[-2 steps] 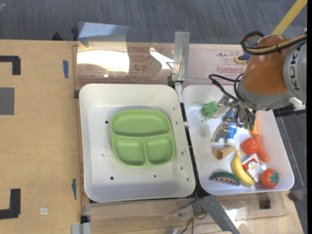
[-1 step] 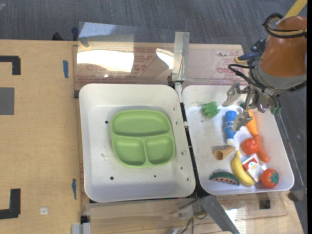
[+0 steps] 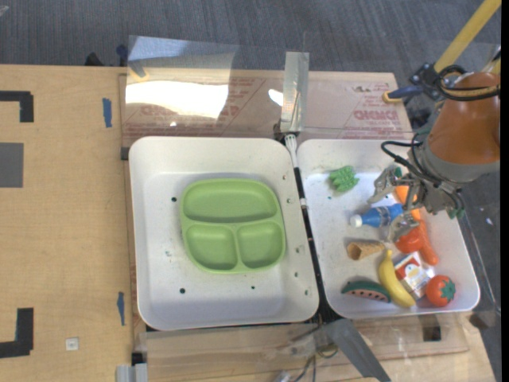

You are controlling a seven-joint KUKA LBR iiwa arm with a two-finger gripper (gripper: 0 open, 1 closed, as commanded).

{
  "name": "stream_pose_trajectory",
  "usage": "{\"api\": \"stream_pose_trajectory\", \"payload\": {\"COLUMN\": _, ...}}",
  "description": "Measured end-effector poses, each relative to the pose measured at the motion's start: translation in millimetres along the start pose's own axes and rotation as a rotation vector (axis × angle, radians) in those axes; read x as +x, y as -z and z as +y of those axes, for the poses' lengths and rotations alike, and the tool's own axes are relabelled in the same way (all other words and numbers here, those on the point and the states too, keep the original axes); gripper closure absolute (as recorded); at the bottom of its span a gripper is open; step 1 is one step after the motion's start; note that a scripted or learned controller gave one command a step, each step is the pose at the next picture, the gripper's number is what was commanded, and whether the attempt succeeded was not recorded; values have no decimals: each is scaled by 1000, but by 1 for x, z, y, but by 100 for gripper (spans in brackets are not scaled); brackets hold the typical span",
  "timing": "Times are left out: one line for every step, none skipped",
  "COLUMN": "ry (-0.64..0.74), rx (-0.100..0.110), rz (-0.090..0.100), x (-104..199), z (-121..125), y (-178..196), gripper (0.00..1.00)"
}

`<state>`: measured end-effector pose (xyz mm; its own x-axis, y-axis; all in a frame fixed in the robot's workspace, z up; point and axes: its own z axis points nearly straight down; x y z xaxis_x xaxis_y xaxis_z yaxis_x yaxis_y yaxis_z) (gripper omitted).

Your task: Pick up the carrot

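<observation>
The carrot (image 3: 420,240) is an orange piece lying in the right bin (image 3: 322,213) near its right wall, slanting up toward the gripper. Its upper end runs under the gripper (image 3: 407,200), which hangs low directly over it, below the arm's orange band (image 3: 471,126). The metal parts of the gripper cover that end of the carrot, so how the two meet is hidden. The carrot's lower end rests on the bin floor beside a red carton (image 3: 413,274).
Crowded around the carrot are a blue bottle (image 3: 380,215), a cone (image 3: 364,250), a banana (image 3: 392,278), a watermelon slice (image 3: 367,290), a tomato (image 3: 440,290) and a green toy (image 3: 343,179). The left bin (image 3: 151,213) holds a green divided plate (image 3: 233,224).
</observation>
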<state>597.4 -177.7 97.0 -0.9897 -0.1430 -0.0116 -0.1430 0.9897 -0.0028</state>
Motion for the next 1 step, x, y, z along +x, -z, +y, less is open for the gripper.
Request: {"api": "stream_pose_trajectory", "payload": {"ry": 0, "rx": 1, "rz": -5, "x": -1, "z": 1, "y": 10, "gripper": 100}}
